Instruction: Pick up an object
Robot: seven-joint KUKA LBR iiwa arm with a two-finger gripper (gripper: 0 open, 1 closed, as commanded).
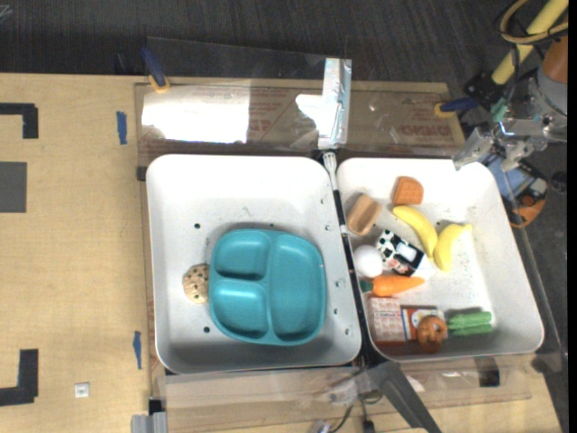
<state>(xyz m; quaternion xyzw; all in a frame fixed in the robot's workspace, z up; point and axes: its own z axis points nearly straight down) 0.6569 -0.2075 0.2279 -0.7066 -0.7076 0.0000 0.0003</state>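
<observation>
I am holding the gripper [494, 148] above the right bin's [516, 269] far right corner, its grip state unreadable to me, while the banana [416, 227] is lying below-left, long axis diagonal.

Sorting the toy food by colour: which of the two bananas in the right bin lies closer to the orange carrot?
The longer banana, slanting through the bin's middle; the shorter banana lies beyond it, farther from the carrot.

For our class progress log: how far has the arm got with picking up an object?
Done: nothing looks picked. In hand: the gripper hangs at the right bin's top-right corner, nothing seen in it. Left: choose a piece, perhaps the banana or carrot, come down, grasp and lift.
</observation>
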